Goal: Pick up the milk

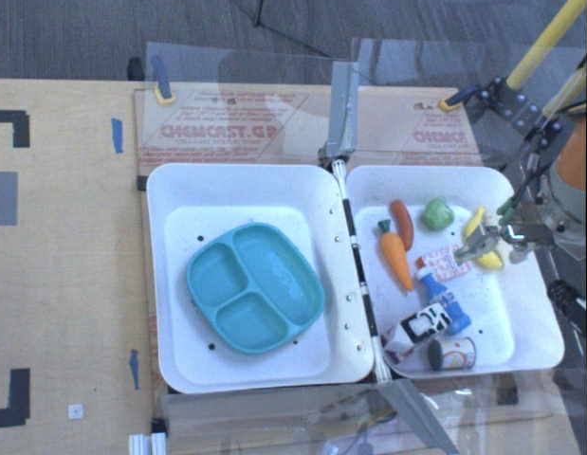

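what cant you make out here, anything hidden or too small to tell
- Gripper, camera view: too small and blurred to tell open or shut.
- Arm: cut off by the right edge.
- Milk carton: print too small to read.
- Yellow item: partly hidden by the gripper.

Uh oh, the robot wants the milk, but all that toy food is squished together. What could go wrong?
The gripper hangs over the right bin, right beside the banana, so it might grab or bump that. What looks like the milk carton lies on its side, wedged against the blue bottle and the can, so closing on it could catch or shove those neighbours too.
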### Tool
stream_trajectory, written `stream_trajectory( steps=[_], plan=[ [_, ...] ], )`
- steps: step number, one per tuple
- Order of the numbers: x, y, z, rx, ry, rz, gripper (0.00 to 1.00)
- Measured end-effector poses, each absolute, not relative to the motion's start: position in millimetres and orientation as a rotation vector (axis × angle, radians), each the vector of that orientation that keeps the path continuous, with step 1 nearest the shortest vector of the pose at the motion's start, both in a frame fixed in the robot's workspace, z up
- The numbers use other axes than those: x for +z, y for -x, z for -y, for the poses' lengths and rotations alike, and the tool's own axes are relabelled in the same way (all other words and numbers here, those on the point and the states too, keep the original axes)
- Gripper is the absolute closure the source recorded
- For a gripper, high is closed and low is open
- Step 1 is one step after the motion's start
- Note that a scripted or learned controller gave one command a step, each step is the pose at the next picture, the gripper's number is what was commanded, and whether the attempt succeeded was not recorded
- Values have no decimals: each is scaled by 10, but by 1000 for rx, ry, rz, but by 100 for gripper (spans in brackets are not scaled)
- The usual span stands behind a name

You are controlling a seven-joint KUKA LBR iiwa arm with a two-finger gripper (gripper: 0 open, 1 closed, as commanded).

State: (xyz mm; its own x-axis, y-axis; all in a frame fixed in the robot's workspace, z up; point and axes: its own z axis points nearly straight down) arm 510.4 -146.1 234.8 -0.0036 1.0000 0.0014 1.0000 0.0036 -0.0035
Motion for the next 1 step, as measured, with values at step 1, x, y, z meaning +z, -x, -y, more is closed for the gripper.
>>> stream_trajectory(
  steps=[1],
  plan=[
    [877, -5510, 1266, -6, 2412, 2020, 0]
  ],
)
